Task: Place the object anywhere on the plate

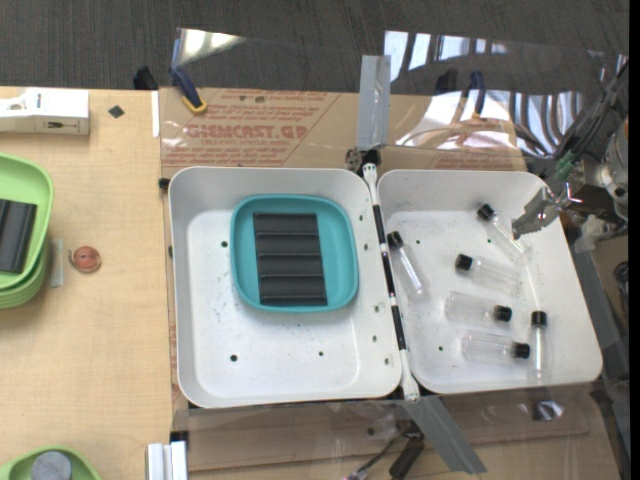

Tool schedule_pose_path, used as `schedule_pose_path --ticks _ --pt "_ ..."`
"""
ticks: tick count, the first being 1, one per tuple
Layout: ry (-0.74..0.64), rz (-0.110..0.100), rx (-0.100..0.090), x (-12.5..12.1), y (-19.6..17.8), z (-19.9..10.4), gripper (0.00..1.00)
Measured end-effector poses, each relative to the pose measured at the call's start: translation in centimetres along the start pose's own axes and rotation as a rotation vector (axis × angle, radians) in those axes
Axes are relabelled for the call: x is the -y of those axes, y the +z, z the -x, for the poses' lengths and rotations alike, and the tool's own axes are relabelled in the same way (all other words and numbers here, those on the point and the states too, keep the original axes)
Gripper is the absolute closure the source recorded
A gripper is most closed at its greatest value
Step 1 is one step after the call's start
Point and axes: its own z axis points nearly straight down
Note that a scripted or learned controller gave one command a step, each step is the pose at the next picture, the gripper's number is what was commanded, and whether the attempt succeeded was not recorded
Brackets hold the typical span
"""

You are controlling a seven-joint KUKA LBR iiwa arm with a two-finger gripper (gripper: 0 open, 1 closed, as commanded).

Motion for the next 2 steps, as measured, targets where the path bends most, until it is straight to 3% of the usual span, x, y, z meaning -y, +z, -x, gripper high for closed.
schedule_pose_path --ticks 1,2 --pt "0.265 -0.002 0.000 -4.0 -5.6 6.6 0.00" --pt "0.376 -0.002 0.000 -8.9 -13.2 6.0 0.00"
